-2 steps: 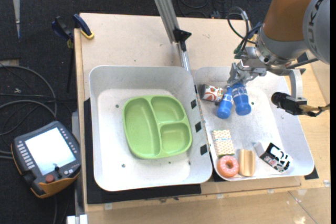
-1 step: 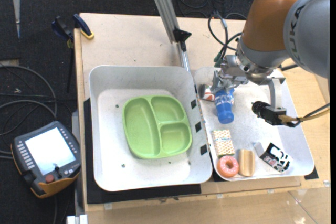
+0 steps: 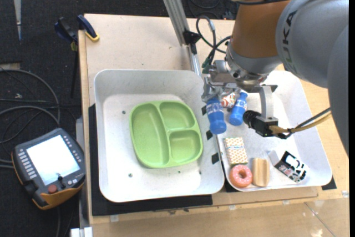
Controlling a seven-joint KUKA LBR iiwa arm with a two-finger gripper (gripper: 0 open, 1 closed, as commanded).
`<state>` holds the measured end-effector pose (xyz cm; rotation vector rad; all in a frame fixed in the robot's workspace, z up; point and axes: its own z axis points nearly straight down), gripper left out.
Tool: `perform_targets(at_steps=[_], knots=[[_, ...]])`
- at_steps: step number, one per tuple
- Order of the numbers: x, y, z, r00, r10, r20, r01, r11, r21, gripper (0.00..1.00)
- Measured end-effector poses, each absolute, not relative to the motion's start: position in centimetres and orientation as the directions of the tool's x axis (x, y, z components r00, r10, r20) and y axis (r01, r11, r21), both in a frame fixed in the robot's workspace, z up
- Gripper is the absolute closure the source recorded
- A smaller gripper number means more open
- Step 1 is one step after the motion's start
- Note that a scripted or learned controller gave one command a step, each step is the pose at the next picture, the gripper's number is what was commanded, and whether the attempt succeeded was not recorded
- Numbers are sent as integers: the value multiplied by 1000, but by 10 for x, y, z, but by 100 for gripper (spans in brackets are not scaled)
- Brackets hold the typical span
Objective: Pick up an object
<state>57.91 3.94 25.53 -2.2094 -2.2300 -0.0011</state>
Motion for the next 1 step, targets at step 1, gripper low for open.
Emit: perform_targets(at_steps=[1], knots=[[585, 97, 247, -9, 1000, 1, 1000, 9, -1, 100]])
